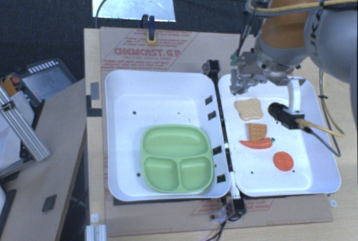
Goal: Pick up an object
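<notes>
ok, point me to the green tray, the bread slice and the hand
green tray (178,139): camera view, on the back compartment's floor.
bread slice (249,109): camera view, on the slice's middle.
hand (240,84): camera view, at its fingertips above the right bin's back.

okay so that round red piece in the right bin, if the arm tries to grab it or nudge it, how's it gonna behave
The round red piece looks flat and low, so it would probably slide, not roll. It seems small and likely light. Lying flush on the right bin floor, its thin edge may slip from the pincer.

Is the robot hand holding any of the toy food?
No. The end effector hangs above the bread slice with nothing between its fingers.
</notes>
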Available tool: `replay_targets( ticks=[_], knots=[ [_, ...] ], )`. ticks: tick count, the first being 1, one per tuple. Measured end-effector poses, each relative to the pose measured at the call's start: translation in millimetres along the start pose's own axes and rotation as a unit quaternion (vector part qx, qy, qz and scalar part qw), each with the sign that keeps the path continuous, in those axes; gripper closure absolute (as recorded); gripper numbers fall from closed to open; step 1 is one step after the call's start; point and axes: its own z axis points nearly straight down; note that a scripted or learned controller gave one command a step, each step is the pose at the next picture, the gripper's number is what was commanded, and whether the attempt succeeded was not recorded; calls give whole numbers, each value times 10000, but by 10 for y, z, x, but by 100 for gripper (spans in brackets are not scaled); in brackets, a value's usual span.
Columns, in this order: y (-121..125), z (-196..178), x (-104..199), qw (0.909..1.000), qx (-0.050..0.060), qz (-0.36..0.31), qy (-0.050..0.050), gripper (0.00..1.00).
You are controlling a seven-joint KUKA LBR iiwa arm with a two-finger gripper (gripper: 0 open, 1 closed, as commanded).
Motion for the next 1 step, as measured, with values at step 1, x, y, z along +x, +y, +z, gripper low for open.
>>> replay_targets(
  ticks=[1],
  knots=[
    [-53,107,418,10000,1,-1,2,100]
  ],
)
